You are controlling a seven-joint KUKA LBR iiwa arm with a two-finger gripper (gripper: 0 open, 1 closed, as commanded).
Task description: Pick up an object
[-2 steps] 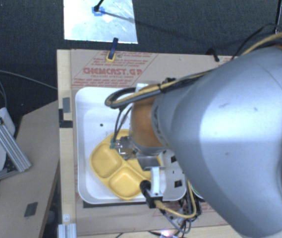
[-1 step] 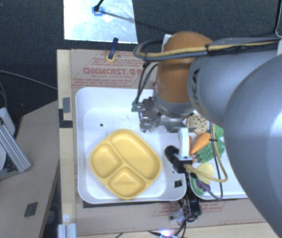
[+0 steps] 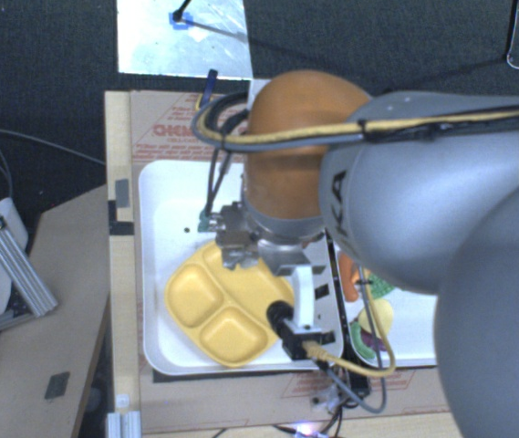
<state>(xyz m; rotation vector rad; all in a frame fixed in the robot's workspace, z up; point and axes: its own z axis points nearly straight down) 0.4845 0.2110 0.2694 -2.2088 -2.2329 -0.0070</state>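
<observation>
Can't tell how the jaws stand, the arm hides the gripper almost entirely, low over the left bin near mid-frame. Just below it, in the bin's lower part, a yellow tray with 3 compartments lies flat, its upper right edge tucked under the wrist. The right bin in the lower right has some orange, green and yellow items, too covered to make out.
</observation>
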